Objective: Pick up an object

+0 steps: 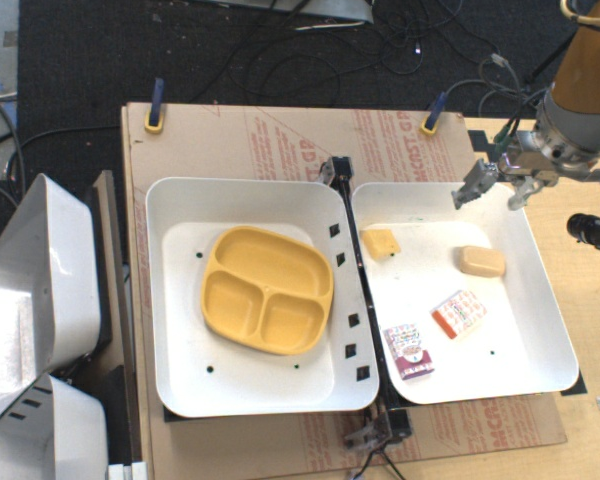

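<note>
Task status: not begun, as far as can be judged. Nothing is held. The gripper (492, 190) is seen above the far right corner of the right bin (540, 278), clear of every item; its two fingers (470, 190) are spread apart with nothing between them. Approach, descent, closing and lift are all judged to remain.

Right bin, contents:
- Tan block (481, 261), rounded, lying flat near the right wall, nearest to the gripper. Long axis is set roughly left to right across the view.
- Yellow wedge (381, 243), lying near the divider between the bins, toward the far side. No clear long axis is shown.
- Red and white packet (459, 314), flat, placed near the middle. Long axis is tilted, running from near-left to far-right.
- Purple and white carton (408, 352), flat, at the near left corner. Long axis is set roughly front to back, slightly slanted.

Left bin (170, 298), contents:
- Yellow divided plate (267, 290), three compartments, resting face up in the centre, well apart from the gripper.

All four small items are kept apart from one another.
</note>
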### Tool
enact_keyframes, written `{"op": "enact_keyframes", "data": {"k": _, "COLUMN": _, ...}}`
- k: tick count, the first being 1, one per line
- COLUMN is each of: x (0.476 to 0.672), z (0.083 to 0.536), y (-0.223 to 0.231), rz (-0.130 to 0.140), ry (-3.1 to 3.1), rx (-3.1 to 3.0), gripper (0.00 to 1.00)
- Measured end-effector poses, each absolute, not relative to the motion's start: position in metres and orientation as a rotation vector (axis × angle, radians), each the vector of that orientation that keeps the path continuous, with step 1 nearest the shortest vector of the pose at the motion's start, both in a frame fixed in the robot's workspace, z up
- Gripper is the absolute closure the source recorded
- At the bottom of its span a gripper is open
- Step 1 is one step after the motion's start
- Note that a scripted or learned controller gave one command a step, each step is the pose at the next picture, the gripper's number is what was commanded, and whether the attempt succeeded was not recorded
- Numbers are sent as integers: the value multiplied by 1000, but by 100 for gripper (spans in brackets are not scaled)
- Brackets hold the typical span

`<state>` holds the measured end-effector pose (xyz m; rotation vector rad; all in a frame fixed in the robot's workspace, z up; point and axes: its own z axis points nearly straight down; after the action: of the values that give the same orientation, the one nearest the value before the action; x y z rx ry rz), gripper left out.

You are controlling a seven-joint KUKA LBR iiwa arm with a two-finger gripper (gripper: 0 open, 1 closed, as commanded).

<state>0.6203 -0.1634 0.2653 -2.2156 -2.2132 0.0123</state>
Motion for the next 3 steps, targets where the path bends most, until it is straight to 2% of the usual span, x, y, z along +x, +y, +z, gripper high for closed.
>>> {"op": "enact_keyframes", "data": {"k": 1, "x": 622, "z": 273, "y": -163, "rz": 1, "ry": -2223, "rx": -2220, "gripper": 0}}
{"op": "enact_keyframes", "data": {"k": 2, "x": 629, "z": 214, "y": -158, "rz": 3, "ry": -2225, "rx": -2215, "gripper": 0}}
{"op": "enact_keyframes", "data": {"k": 3, "x": 626, "z": 165, "y": -149, "rz": 4, "ry": -2224, "rx": -2215, "gripper": 0}}
